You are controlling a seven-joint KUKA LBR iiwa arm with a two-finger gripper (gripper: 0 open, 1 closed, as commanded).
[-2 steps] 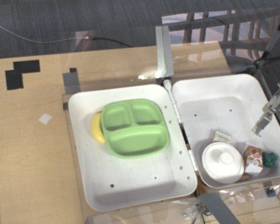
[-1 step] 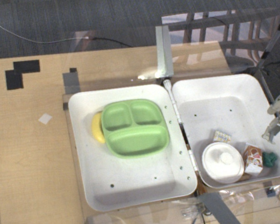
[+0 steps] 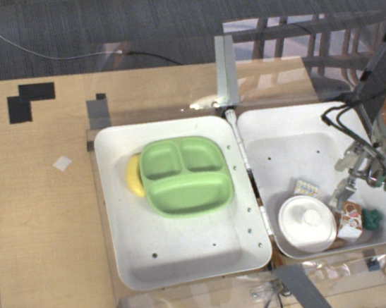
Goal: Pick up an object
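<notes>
White right bin (image 3: 275, 131) carries the work; gripper (image 3: 344, 191) sits low over its near right part, fingers a narrow way apart with nothing seen between them. Just below and beside the fingertips lies a small red-and-white carton (image 3: 351, 221), likeliest target, close under them but contact not clear. Just right of the carton, a small dark green object (image 3: 373, 218). Left of the gripper and near it, a round white lidded container (image 3: 307, 222); a small printed packet (image 3: 305, 186) a little farther left. Judged step: approach, grasp not yet made. Next move calls for a short drop onto the carton, fingers straddling it, clear of the container rim, then a close and lift. Well apart to the left, in the other bin (image 3: 130, 265), a green divided plate (image 3: 185, 175) with a yellow item (image 3: 133, 176) at its far side, tucked partly under.
</notes>
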